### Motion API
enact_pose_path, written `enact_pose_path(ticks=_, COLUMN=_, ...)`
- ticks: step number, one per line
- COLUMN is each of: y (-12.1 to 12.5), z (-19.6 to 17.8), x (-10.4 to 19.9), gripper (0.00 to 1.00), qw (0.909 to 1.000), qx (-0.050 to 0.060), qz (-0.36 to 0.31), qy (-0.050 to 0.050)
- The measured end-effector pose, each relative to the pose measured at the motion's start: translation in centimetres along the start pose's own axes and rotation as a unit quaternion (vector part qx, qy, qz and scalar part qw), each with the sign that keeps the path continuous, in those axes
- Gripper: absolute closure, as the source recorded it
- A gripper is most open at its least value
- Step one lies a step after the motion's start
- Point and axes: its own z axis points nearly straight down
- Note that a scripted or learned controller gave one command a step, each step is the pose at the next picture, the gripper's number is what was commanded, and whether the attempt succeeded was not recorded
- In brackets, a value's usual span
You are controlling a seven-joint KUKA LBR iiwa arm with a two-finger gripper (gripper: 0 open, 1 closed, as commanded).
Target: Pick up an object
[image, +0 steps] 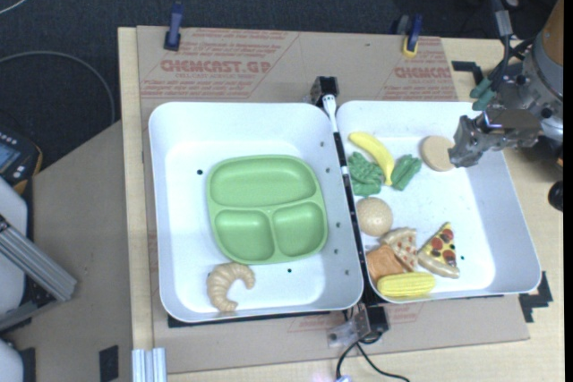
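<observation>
My gripper [469, 148] hangs over the far right part of the right bin [501, 219], just right of a round tan cookie [436, 153] and close to touching it. Nothing shows between the fingers. Further left in the same bin lie a yellow banana [372, 153], a green leafy piece [363, 174] and a green pepper [405, 171]. Nearer the front are a beige ball [374, 216], a pizza slice [440, 250], an orange-brown food piece [391, 257] and a yellow corn cob [406, 285].
The left bin [179, 192] holds a green divided plate [267, 208] and a croissant [228, 284] at its front. A black divider [338, 165] runs between the bins. Blue clamps [174, 28] hold the board's far edge.
</observation>
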Motion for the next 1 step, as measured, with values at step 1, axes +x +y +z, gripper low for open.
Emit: enact_pose_path(ticks=1, y=1.6, z=-13.4, x=9.27, gripper=1.0, qw=0.9998, qx=-0.017, qz=-0.008, qy=0.002)
